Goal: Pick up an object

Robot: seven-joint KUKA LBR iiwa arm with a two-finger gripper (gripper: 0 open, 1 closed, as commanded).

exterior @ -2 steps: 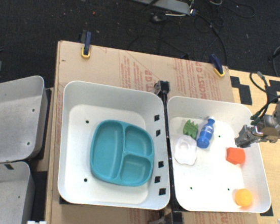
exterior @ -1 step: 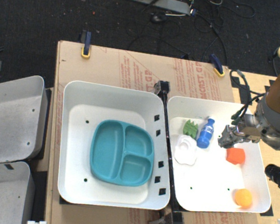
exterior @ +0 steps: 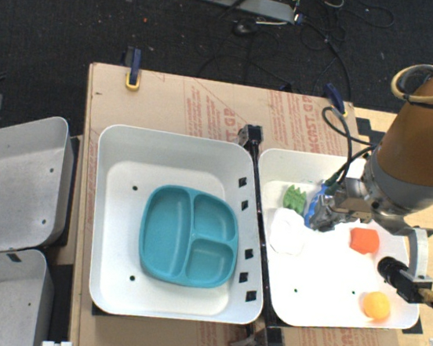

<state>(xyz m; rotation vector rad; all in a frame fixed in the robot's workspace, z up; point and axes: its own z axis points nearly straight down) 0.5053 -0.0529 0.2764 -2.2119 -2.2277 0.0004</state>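
Observation:
In the right bin point(exterior: 324, 313) lie a green ridged object point(exterior: 296, 197), a white round object point(exterior: 287, 231), a red-orange block point(exterior: 364, 241) and an orange ball point(exterior: 377, 306). My gripper point(exterior: 322, 215) hangs low over the bin's upper middle, just right of the green object and above the white one. A small blue object point(exterior: 321, 199) shows right at the gripper's tip; whether it is held cannot be made out. The arm's orange and grey wrist covers the bin's upper right corner.
The left bin point(exterior: 119, 195) holds a teal divided plate point(exterior: 189, 236). A black divider with clips point(exterior: 255, 229) runs between the bins. Two white lids point(exterior: 10, 181) lie off the bench at the left. Blue and yellow clamps point(exterior: 134, 69) grip the far edge of the board.

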